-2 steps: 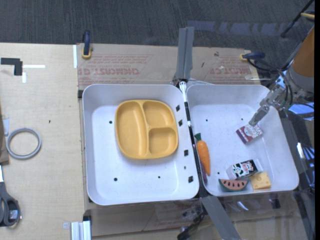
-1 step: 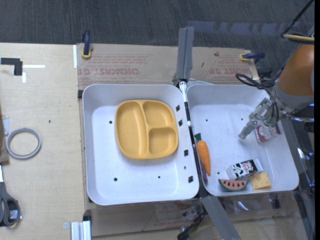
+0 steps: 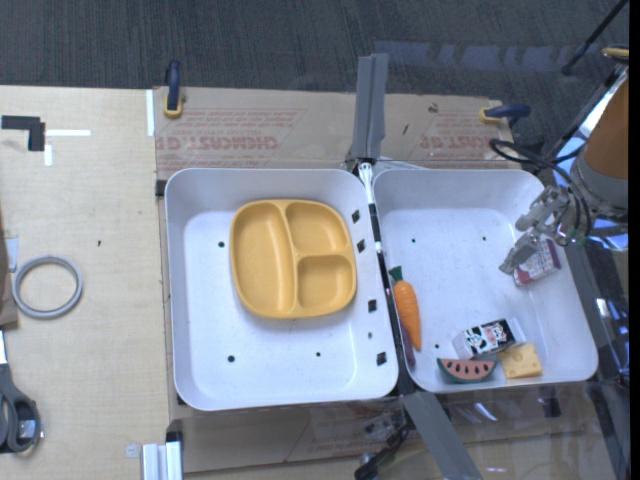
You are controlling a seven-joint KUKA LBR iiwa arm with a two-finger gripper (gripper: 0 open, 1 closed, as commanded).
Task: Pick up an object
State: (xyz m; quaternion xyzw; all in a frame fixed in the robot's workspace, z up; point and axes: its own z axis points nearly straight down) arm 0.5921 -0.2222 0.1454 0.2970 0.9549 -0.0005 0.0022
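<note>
My gripper hangs over the right side of the right bin, reaching in from the right. A small red-and-white packet lies right by its tip, touching or nearly touching it; whether it is gripped cannot be made out. An orange carrot lies along the bin's left wall. Near the front edge are a black-and-white carton, a watermelon slice and a yellow cheese wedge.
The left bin holds a yellow divided plate. A grey tape ring and scissors lie on the wooden bench at the left. Cables hang at the far right behind the arm.
</note>
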